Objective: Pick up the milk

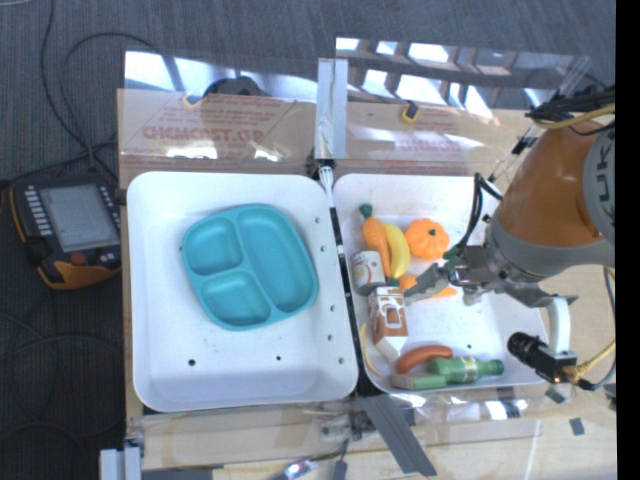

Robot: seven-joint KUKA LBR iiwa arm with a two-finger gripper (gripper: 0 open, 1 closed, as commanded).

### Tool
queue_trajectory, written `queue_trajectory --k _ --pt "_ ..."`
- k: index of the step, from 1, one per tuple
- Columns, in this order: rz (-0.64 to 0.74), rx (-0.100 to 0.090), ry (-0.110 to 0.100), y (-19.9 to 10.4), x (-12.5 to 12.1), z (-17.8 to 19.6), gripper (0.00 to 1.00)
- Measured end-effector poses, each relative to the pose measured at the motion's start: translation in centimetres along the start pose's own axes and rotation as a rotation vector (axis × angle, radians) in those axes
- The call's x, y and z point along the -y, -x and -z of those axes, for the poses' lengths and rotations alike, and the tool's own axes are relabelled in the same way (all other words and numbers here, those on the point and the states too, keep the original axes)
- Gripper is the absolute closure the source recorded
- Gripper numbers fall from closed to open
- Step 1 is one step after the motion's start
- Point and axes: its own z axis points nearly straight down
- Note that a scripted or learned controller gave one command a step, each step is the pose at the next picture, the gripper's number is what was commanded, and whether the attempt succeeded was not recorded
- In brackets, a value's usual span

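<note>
the milk (388, 319) is a small carton lying in the right bin (520, 363), right of the frame's centre, near that bin's left wall, below a small can (366, 267) and above a sausage (424, 356) and a green bottle (462, 370). it looks like a light toy carton, probably stiff with smooth, fairly slippery faces; i judge the safest hold is across its 2 long flat sides near the middle, not on the sloped top end. neighbours crowd it, so there is little room for fingers on its left side.

the end effector (432, 282) sits just right of the carton, low over the bin, beside a carrot (375, 240), banana (396, 247) and orange fruit (427, 238). whether it is spread or pressed together i cannot tell, and nothing is visibly pinched.

the carton's print is too small to read. faint reversed lettering shows on the brown board (215, 133) at the upper left, unreadable. the left bin (160, 368) holds a teal divided plate (248, 265).
</note>
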Motion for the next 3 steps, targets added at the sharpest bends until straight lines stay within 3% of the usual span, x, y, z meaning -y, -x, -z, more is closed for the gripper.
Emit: queue_trajectory --k 1,2,3 --pt "-0.018 -0.002 -0.002 -9.1 -1.0 -1.5 0.0" --pt "-0.019 -0.003 -0.005 -9.1 -1.0 -0.7 1.0" --pt "0.139 -0.001 0.002 -11.4 -0.2 4.7 1.0"
